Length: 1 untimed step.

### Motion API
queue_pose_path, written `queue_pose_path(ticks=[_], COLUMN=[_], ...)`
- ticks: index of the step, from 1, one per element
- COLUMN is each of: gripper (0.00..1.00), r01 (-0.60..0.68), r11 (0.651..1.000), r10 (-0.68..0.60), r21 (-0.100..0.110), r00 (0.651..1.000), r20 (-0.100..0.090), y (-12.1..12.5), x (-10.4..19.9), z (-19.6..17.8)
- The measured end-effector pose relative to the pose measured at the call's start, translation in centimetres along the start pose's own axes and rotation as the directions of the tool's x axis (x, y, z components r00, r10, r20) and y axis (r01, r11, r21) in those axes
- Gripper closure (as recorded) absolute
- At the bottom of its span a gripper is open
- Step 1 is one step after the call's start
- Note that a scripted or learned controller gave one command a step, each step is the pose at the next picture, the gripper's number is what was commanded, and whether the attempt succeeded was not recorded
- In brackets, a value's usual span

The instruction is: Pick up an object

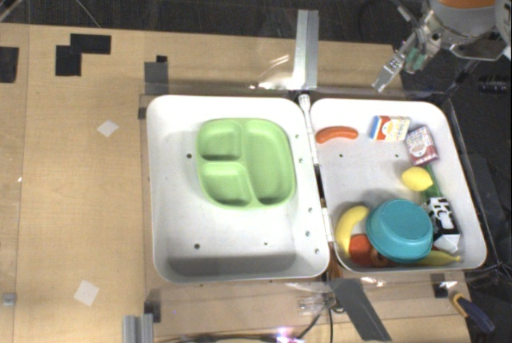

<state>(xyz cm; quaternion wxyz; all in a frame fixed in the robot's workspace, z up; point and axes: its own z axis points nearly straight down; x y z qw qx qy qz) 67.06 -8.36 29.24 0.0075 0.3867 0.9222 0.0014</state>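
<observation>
Claw [398, 68] hangs empty, fingers slightly apart, beyond the right bin's [448, 119] far rim. I'd pick the sausage [337, 133] at 8 o'clock: isolated, easy approach.

A pale wooden counter [72, 197] fills the frame's left and centre. Two shallow white plastic bins rest on it side by side: left bin [172, 253], right bin [352, 165].
</observation>
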Motion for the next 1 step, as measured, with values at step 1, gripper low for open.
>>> queue_pose_path(ticks=[1], gripper=[1.0], r01=[-0.048], r11=[0.999], r10=[0.048], r21=[0.007], r00=[0.999], r20=[-0.013], y=[0.57], x=[7.62], z=[7.44])
